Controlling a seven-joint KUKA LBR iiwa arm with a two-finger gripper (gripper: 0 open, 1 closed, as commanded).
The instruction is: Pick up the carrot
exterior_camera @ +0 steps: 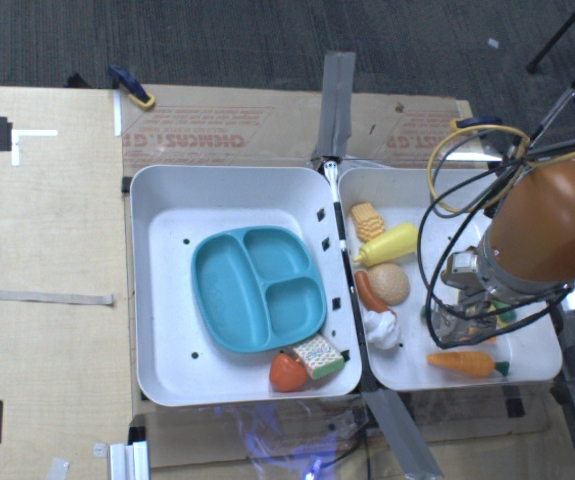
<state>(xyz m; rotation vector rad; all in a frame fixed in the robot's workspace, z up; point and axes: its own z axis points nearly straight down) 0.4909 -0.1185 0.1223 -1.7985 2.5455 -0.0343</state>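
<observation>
Here the carrot [462, 364] lies flat near the front edge of the right bin [407, 193], just below the gripper [464, 318], which hangs above it among cables [447, 183].

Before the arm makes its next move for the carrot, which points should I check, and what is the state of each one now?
1. Carrot lies in the right bin, near its front wall: ok.
2. Carrot is free, nothing on top of it: ok.
3. Gripper is above the right bin, just behind the carrot: ok.
4. Finger opening: cannot tell, cables and wrist hide it.
5. Carrot is between the fingers: not ok, it lies apart.
6. Neighbours, such as the white object, are clear of the carrot: ok.
</observation>
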